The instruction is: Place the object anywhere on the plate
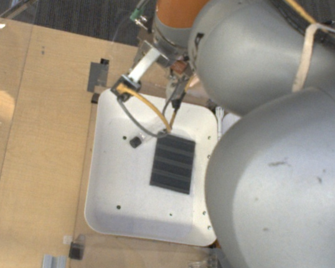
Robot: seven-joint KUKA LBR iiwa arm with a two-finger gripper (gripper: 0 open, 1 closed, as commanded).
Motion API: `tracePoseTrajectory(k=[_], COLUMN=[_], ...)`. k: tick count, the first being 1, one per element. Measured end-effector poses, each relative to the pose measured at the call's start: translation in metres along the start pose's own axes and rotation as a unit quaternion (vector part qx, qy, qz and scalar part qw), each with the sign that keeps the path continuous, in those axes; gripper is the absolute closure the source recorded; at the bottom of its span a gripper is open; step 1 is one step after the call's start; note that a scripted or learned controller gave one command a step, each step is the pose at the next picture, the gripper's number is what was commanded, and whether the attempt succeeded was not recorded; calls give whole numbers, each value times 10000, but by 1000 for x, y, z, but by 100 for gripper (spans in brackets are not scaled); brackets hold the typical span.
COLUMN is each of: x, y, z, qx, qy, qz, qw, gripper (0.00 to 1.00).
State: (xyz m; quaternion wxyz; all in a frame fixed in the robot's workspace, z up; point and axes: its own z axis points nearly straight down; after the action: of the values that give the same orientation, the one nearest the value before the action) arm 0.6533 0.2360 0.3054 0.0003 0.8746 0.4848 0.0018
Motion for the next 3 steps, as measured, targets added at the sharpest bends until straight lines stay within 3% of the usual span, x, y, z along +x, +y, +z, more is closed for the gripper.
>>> tracePoseTrajectory(k=[1, 2, 3], x=[-30, -11, -41], y=[-46, 14, -65], z=[123, 98, 191], qx=[16, 3, 21], qy=[-15, 3, -10], qz=[-63, 717, -536], qw=[10000, 9974, 9986], gripper=[0, 0, 0])
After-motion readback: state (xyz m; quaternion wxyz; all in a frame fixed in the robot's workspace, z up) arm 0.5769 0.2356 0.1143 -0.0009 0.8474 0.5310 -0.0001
